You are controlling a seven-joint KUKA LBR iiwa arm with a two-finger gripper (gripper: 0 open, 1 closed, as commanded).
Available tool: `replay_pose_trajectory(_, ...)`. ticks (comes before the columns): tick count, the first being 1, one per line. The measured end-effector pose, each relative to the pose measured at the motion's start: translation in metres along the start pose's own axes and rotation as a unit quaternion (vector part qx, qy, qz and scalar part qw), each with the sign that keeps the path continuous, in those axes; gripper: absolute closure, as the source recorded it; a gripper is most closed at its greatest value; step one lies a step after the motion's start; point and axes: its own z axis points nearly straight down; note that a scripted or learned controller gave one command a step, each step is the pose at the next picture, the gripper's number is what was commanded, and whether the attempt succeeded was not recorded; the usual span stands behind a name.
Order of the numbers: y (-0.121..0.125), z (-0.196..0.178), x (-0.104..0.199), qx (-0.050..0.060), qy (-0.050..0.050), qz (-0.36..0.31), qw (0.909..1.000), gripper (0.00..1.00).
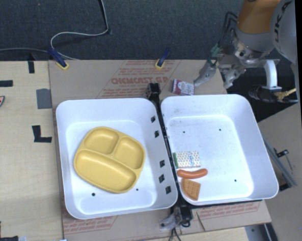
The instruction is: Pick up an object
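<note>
The right bin (244, 137) holds three small items near its front left corner: a pale patterned packet (187, 159), an orange-red hot dog (192, 173) just in front of it, and a tan waffle-like piece (191, 190) at the front wall. My gripper (217, 75) hangs above the bench behind the right bin's far edge, well away from these items. Its two grey fingers (204, 74) stand apart and open, with nothing between them.
The left bin (66, 148) holds a yellow divided plate (109, 159). A small dark red packet (182, 87) lies on the cardboard behind the bins, left of the gripper. Clips (162, 59) and cables lie along the bench's far edge.
</note>
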Motion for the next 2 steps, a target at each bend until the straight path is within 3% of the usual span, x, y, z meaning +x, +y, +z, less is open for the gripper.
replay_pose_trajectory(1,-0.025,0.147,-0.006,0.002,0.001,0.000,1.0000,0.00)
replay_pose_trajectory(2,-0.100,0.196,-0.004,0.001,0.001,0.001,1.0000,0.00)
